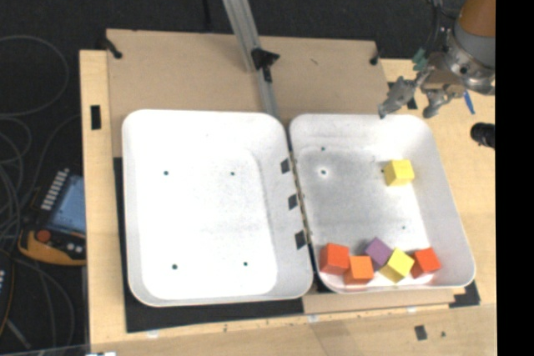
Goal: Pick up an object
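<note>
We see the gripper [410,98] hanging above the far right corner of the right bin [434,171], just over its back rim. Its two fingers look spread apart, with bare bench showing between them, and nothing is held there; the tips are small and dark against the wood, so we judge the gap as moderate rather than wide. They seem to touch nothing.

The blocks lie well apart from the gripper. A lone yellow block [399,172] sits in the right half of the right bin, with open white floor all round it. Along the near rim a row is bunched together: a red-orange block [335,257], an orange block [360,268] just beside it, a purple block [379,251], a second yellow block [400,263] and a red block [425,260], each touching or nearly touching its neighbour and pressed close to the bin's near wall.

The left bin [142,179] lies beside the right one, their inner rims meeting. A slanted metal pole [238,4] rises behind the bins.
</note>
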Available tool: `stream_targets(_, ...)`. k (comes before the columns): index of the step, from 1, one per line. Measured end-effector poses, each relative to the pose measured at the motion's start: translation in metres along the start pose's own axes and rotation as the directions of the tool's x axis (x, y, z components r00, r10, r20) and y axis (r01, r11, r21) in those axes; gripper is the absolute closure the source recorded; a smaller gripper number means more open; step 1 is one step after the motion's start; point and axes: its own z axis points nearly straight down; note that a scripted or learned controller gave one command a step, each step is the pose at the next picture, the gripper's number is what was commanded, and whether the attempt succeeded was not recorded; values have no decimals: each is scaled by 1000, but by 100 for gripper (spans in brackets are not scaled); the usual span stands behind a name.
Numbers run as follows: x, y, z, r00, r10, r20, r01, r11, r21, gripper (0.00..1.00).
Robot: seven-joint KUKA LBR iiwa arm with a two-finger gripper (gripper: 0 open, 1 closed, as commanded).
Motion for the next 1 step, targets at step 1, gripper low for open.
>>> stream_targets(1,-32,4,168,1000,9,-1,-9,1000,5,0)
